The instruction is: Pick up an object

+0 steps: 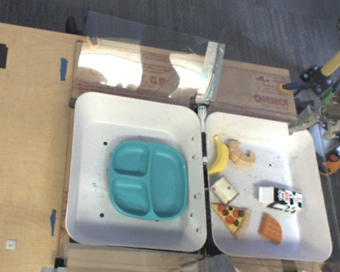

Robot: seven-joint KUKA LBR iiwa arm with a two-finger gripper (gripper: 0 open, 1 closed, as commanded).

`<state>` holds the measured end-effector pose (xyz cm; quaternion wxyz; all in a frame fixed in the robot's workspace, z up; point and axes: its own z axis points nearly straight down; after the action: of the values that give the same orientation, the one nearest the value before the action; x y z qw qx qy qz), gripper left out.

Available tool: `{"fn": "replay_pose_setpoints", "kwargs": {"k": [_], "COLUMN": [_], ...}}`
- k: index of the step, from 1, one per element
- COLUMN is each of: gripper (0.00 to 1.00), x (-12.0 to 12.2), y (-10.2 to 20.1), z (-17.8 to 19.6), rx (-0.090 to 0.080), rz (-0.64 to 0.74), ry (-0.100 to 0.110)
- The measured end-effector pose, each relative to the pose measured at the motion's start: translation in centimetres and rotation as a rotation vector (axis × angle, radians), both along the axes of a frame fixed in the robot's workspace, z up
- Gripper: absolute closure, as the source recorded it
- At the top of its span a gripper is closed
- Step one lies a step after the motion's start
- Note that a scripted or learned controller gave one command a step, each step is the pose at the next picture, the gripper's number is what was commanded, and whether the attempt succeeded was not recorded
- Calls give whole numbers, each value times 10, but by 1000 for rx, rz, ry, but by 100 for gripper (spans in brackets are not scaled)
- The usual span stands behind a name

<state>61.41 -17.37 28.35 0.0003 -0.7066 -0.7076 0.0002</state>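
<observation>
Grey carpet floor (176,4), cardboard-topped bench (18,142), glare on plastic sheet (142,65)

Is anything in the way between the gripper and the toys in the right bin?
Nothing visible. The gripper sits at the far right corner of the right bin, and the carton, croissant and banana lie open on the floor with nothing above them.

The left bin (86,152) holds a teal divided tray (149,180) at its middle. In the right bin (317,203), a banana (219,156) lies along the left wall with a croissant (241,154) beside it; a pizza slice (232,217) lies near the front edge. The hand (323,116) hangs over the bin's far right corner.
</observation>
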Motion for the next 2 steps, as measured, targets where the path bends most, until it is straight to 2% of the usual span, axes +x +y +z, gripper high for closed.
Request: {"fn": "replay_pose_setpoints", "kwargs": {"k": [1,2], "gripper": [0,0], "x": [46,44], "y": [-46,32], "z": [-130,-171], "rx": [-2,3], "rz": [-69,9], "ry": [-5,3]}}
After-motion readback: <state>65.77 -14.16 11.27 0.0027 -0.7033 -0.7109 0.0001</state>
